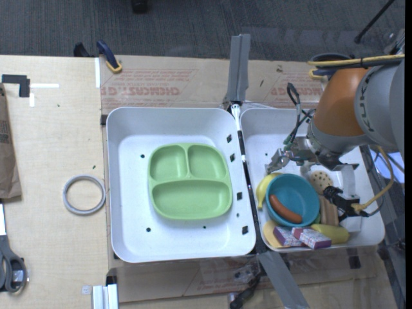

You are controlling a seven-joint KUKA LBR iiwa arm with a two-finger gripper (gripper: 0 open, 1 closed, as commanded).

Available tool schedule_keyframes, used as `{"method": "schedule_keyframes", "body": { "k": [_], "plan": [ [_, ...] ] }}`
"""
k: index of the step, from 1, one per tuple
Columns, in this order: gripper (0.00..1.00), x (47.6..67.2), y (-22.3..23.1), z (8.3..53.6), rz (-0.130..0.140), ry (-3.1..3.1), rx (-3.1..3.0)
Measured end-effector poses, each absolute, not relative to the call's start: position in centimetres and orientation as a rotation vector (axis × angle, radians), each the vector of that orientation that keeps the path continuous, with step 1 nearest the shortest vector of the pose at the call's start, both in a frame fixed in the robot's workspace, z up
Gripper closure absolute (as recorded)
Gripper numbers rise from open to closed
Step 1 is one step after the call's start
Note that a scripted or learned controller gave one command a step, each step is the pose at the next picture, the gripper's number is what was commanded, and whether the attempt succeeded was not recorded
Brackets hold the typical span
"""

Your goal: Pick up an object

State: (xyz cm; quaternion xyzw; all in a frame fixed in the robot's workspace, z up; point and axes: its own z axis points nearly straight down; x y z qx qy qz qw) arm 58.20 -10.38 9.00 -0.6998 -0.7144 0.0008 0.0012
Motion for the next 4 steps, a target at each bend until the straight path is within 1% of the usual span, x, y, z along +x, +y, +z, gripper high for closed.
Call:
{"method": "schedule_keyframes", "body": {
  "k": [1,2,3,4],
  "plan": [
    [0.0,53.3,-13.6,9.0,0.0,-2.501,-1.9],
    [0.0,50.7,-13.5,17.6,0.002,-2.493,-1.908],
    [0.0,51.5,-13.0,10.3,-0.017,-2.669,-1.684],
    [0.0,53.0,-15.2,10.6,-0.023,-2.559,-1.839]
  ]
}}
